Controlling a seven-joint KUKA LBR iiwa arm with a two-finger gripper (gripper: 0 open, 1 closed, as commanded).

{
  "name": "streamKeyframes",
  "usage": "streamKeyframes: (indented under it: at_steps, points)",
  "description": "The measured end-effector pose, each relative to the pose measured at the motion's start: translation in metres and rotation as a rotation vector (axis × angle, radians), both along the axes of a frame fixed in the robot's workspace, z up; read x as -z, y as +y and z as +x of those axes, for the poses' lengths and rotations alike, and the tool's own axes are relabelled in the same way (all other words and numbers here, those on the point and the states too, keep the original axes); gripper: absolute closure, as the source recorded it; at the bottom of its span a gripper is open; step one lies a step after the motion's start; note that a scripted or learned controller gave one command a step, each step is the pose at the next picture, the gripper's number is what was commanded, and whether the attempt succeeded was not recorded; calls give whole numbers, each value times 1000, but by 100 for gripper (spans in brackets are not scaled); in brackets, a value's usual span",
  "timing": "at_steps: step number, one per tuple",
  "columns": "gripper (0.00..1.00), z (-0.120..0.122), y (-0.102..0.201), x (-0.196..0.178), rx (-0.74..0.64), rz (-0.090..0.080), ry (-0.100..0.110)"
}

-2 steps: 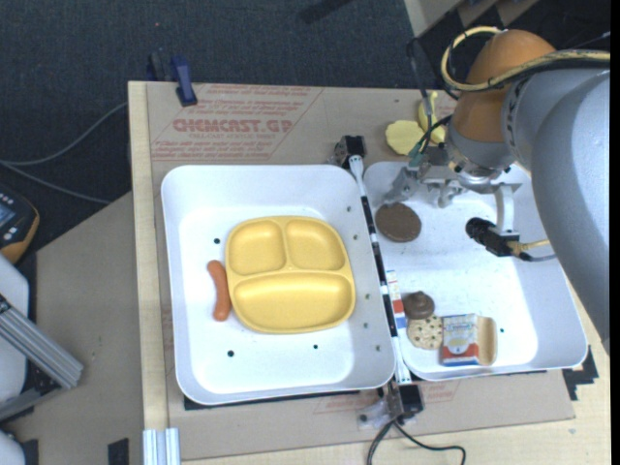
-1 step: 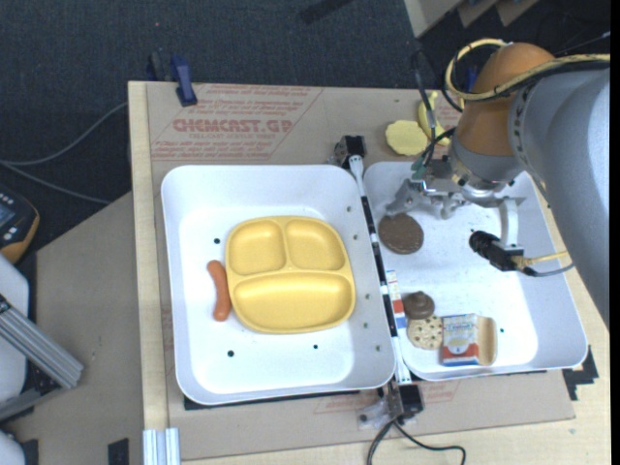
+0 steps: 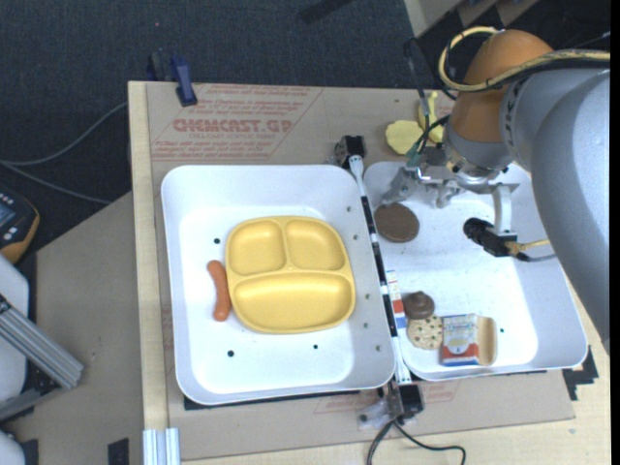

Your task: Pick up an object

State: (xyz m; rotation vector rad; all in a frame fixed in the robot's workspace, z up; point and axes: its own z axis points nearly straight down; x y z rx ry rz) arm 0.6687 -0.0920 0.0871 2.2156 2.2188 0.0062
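My gripper (image 3: 453,182) hangs over the back of the right bin (image 3: 542,342), under the orange band of the arm. A round brown disc (image 3: 395,223) lies just to its lower left, close to the bin's left wall. Near the front of that bin sit a small dark brown piece (image 3: 418,304), a pale chip cookie (image 3: 423,332) and a small packet with red and blue print (image 3: 467,341). Nothing shows between the gripper and any of these objects.
The left bin (image 3: 189,337) holds a yellow divided plate (image 3: 289,273) with an orange sausage (image 3: 220,290) beside its left edge. A yellow lump (image 3: 401,137) rests on the bench behind the right bin. The big grey arm covers the right bin's far right side.
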Motion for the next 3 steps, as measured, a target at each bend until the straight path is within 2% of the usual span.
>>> streamKeyframes:
  at_steps: [1,2,3]
  points:
    - [0,-15,-2,-1,2,1,2]
    - [0,-13,-7,0,1,1,1]
    - [0,-25,-6,-1,3,0,2]
